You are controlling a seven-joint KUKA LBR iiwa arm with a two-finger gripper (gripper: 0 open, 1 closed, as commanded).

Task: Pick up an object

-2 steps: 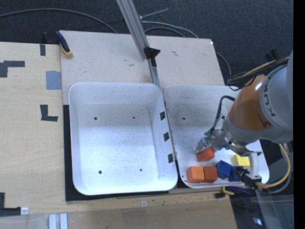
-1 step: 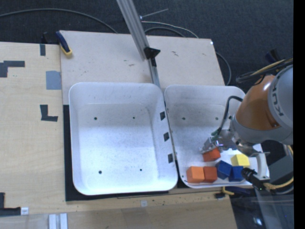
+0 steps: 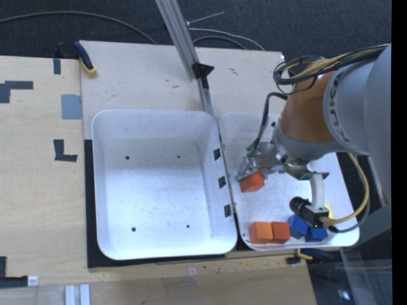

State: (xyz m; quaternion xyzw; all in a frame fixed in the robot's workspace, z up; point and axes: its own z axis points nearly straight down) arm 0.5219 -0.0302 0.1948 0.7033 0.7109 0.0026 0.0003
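We are looking down at a slant on a pale wooden bench [image 3: 38, 170] that is bearing two shallow white bins. The grey arm [image 3: 356, 107], with its orange band, is reaching in from the right over the right bin [image 3: 236, 127]. Its gripper [image 3: 249, 171] is hanging directly over a small orange block [image 3: 253, 183], which is sitting near that bin's left wall, at the gripper's very tip. We cannot tell whether the gripper is released or clenched, or whether the block is gripped or only lying beneath it.

We are judging this to be the grasp itself. The next move is calling for a firm hold on the block and then a straight lift clear of the wall.

Along the right bin's near edge, two more orange blocks [image 3: 269, 232] are lying side by side, with two blue blocks [image 3: 299, 227] just beside them. The left bin [image 3: 152, 116] is showing a speckled white floor. Grey and dark tape marks [image 3: 71, 107] are dotting the bench. An aluminium rail [image 3: 178, 33] is slanting down towards the gap between the bins, and black cables [image 3: 76, 18] are trailing over dark flooring beyond.
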